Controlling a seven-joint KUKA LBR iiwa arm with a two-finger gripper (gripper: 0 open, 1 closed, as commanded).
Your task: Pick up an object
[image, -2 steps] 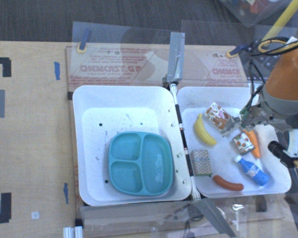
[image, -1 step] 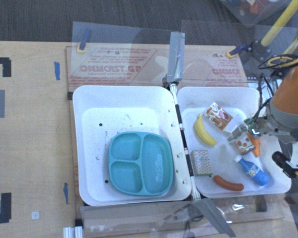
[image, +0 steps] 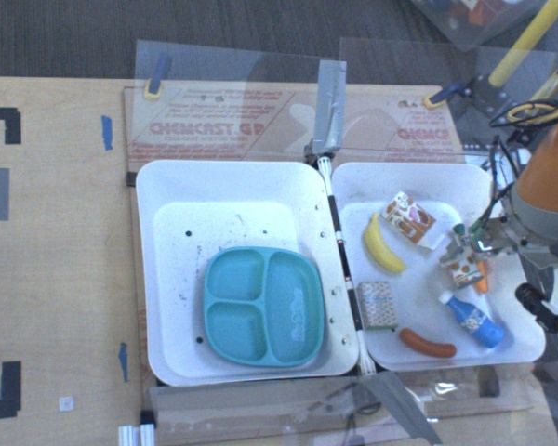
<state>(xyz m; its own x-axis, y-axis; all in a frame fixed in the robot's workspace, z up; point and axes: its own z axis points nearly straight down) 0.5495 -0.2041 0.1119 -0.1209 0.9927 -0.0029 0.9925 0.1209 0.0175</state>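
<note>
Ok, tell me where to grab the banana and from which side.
Grip the banana across its middle, coming straight down from above. It lies flat on the right bin's floor, curved and narrow, with bare floor along both long sides for the claw to close across.

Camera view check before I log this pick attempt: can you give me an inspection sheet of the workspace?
Surface: wooden bench bearing two white bins, left bin and right bin, side by side.
Job's things: right bin holds a banana, snack carton, small packet, blue bottle, sausage and speckled sponge.
Clutter: turquoise divided tray in the left bin.
Grippers: gripper low over the right bin's right side, by the small packet; jaws' state cannot be told.
Cables: dark cables looping beside the arm.
Surroundings: clear panels behind the bins; blue tape marks on the bench.
</note>
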